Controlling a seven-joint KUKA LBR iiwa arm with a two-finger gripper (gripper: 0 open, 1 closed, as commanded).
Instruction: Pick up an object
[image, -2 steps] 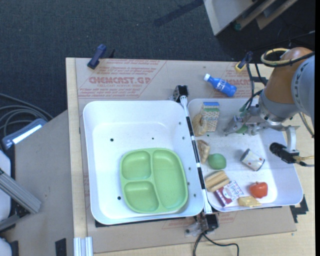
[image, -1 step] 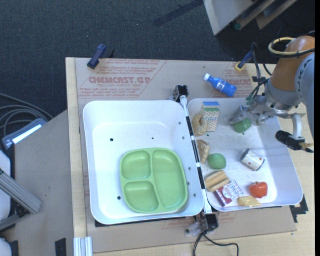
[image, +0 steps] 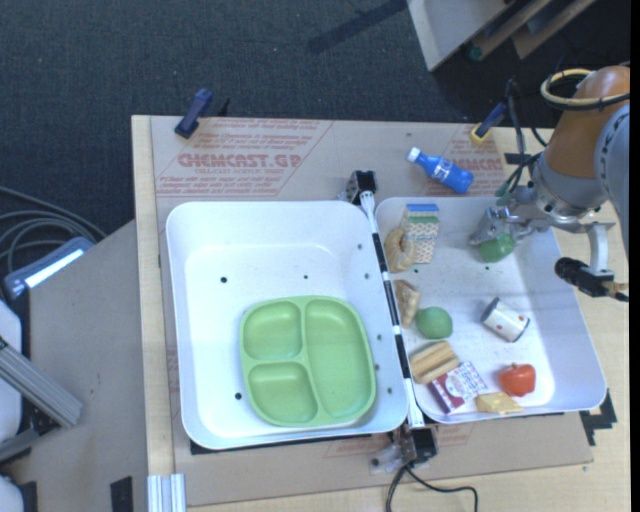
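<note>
Two shallow white bins are sitting side by side on the worktop, and the split looks deliberate: the left bin is carrying a green divided plate, while the right bin is gathering the loose pieces to choose from. The hand is hanging over that bin's far corner, right at a small green object. Whether it is gripping that object or how far it is opened, I cannot tell. Other candidates are lying apart from one another: a green ball, a red tomato-like toy, a small white cylinder and a small printed carton. A blue bottle is lying outside the bins.
</note>
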